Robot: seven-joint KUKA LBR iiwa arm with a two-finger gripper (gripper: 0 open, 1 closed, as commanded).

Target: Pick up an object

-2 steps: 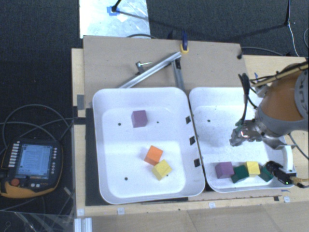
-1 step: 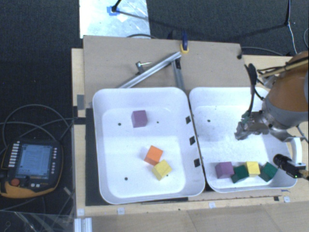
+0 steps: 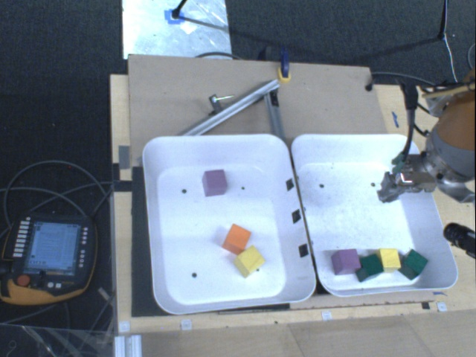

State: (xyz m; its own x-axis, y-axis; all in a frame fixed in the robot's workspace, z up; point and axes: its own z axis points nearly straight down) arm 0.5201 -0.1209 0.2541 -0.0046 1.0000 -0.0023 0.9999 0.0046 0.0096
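End effector (image 3: 392, 187) over right bin (image 3: 349, 155) near its right wall, grip state unclear, blocks (image 3: 378, 262) crowding front edge, middle floor open

The tabletop (image 3: 245, 88) carries 2 white bins, left bin (image 3: 160, 274) touching right bin (image 3: 309, 151), behind them a metal bar (image 3: 230, 108).

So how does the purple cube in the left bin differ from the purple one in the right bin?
The left purple cube stands alone near its bin's far side; the right purple cube sits at the near edge, touching a green cube in a row. The left one looks a duller purple, the right one brighter. Both look alike in size and rest flat.
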